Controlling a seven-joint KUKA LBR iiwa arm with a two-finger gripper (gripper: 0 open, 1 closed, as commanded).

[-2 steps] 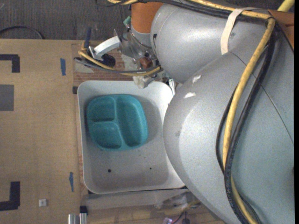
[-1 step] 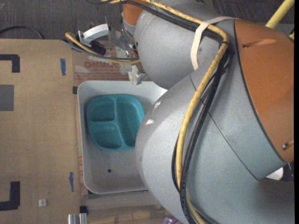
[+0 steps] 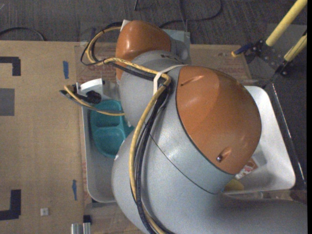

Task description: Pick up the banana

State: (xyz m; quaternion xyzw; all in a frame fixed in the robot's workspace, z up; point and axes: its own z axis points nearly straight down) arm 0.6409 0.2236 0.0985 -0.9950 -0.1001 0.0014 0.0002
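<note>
Mostly smooth rounded grey-orange arm (image 3: 195, 145) w/ cables.

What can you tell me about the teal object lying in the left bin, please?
The teal object looks like a moulded plastic tray or dish with a smooth, slightly glossy surface and rounded edges. Two shallow hollows show in its top, split by a raised ridge. It lies flat on the floor of the left bin, in the bin's upper part. The arm hangs over its right side and hides the rest, so its full outline cannot be told.
</note>
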